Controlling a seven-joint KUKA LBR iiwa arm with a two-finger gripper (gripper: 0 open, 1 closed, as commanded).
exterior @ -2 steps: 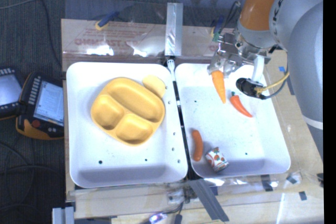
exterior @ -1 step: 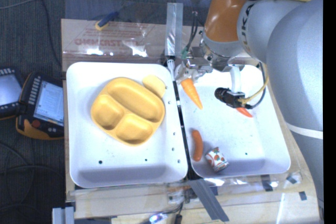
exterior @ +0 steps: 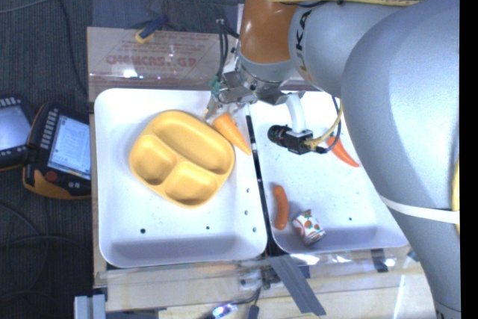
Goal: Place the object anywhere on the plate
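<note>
- Carrying: two-finger gripper (exterior: 224,102) appears closed on the upper end of an orange carrot-shaped toy (exterior: 232,133), hanging just beside the yellow three-compartment plastic plate (exterior: 181,158) in the left white bin (exterior: 119,235).
- Next, by my reckoning: shift left over the plate, then release.

Bright even overhead light, two shallow white plastic bins (exterior: 179,246) nearly overexposed, soft shadows under the yellow compartment plate (exterior: 181,158), large grey arm (exterior: 396,86) slightly blurred, moderate graininess

an orange carrot (exterior: 233,134) lies slanted just beside the plate's upper right rim. the plate (exterior: 181,158) is yellow, three-compartment, sitting level in the left bin
</note>
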